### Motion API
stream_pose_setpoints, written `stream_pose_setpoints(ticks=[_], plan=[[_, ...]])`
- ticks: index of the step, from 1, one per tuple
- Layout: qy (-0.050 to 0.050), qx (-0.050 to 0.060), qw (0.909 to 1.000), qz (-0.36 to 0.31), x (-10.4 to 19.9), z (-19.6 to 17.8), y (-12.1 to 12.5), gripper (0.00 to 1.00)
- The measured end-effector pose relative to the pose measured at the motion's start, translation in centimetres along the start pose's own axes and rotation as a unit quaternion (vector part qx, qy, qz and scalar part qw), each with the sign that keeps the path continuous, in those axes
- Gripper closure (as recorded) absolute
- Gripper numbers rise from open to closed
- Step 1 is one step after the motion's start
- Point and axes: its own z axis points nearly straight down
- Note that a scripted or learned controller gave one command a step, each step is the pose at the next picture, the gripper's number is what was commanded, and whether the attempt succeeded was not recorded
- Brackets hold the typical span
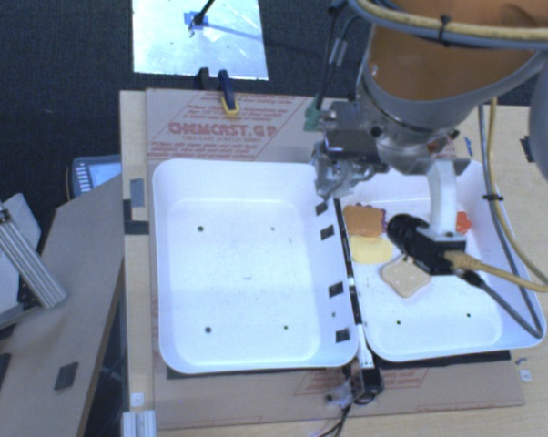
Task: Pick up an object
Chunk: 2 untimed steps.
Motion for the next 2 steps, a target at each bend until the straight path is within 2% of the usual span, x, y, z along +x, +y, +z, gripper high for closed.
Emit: stream_pose_setpoints(ticks=[1, 2], plan=[[0.003, -0.006, 1.0000, -0.006, 3.2, -2.6, -0.8, 1.00], [0.003, -0.008, 1.0000, -0.006, 8.4, -4.3, 3.0, 1.00]])
